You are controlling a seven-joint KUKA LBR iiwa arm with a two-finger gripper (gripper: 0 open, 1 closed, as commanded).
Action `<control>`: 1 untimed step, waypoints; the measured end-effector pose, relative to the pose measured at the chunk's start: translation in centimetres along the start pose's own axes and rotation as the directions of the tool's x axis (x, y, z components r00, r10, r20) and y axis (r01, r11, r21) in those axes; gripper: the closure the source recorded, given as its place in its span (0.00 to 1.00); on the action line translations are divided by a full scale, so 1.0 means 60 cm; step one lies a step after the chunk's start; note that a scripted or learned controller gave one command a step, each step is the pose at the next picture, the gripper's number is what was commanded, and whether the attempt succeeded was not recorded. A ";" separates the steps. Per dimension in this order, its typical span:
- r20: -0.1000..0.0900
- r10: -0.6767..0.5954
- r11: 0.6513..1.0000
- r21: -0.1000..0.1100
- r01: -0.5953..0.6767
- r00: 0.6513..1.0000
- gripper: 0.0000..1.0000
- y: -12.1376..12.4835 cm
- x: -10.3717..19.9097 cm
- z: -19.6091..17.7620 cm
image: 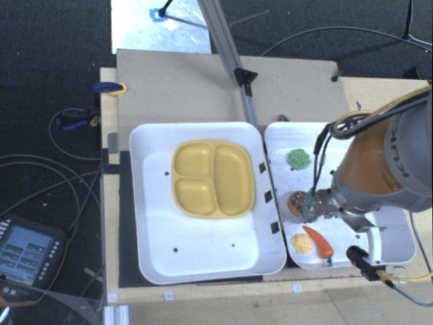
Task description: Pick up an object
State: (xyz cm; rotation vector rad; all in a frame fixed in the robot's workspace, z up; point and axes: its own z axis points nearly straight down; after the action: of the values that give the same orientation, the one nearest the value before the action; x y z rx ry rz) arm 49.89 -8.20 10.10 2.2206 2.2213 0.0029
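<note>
No words or labels can be read on any of the things. A small screen [20, 246] is seen on a black box at the bottom left, but its marks are too tiny to read.

Two white bins are set side by side on the tabletop [203, 80]. In the left bin [203, 249] a yellow plate [213, 179] with three parts is laid, near the top middle. Bare white floor is left around the plate, most of all below it.

In the right bin [284, 141] four small things are found. A green ball [298, 158] is placed near the top. A brown round thing [296, 202] is seen lower down, just beside the pincer [312, 206]. A yellow lump [302, 244] is found near the bottom edge, and a red pepper [318, 241] is laid just beside it on the right.

The right part of this bin is covered by the grey and orange arm [379, 161]. The pincer is held low over the bin, next to the brown round thing. It cannot be told if the pincer is open or closed, and nothing is seen gripped in it.

The two bins are pressed close together in the middle. A grey pole [223, 32] is slanted across the top of the tabletop.
</note>
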 end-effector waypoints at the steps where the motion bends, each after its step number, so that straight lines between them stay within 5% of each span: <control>1: 0.002 -0.004 1.000 -0.004 0.004 1.000 1.00 0.005 -0.003 -0.072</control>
State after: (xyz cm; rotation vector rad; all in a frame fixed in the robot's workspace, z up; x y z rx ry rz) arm 50.18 -8.37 14.40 2.2128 2.2232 0.0059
